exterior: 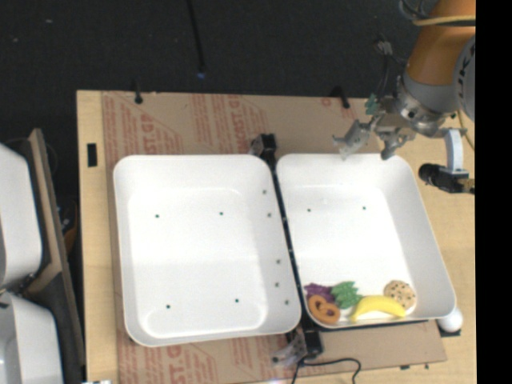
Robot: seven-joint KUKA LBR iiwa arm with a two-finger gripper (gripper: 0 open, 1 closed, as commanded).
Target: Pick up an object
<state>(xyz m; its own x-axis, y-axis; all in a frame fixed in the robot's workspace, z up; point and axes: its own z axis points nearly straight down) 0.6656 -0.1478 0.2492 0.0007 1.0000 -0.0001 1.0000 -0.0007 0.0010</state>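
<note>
Here, open end effector (368, 146) hovers above right bin's (416, 198) far rim; nothing held.

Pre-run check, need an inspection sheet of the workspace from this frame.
Surface: cardboard-covered bench bearing left bin and right bin.
Job's things: banana, cookie, green leafy toy, purple grapes, orange piece, clustered at right bin's near edge.
Clutter: white ball outside right bin's near corner.
Grippers: gripper open, above right bin's far rim, holding nothing.
Cables: black cable at bench's near edge.
Surroundings: dark floor; white containers at left.
</note>
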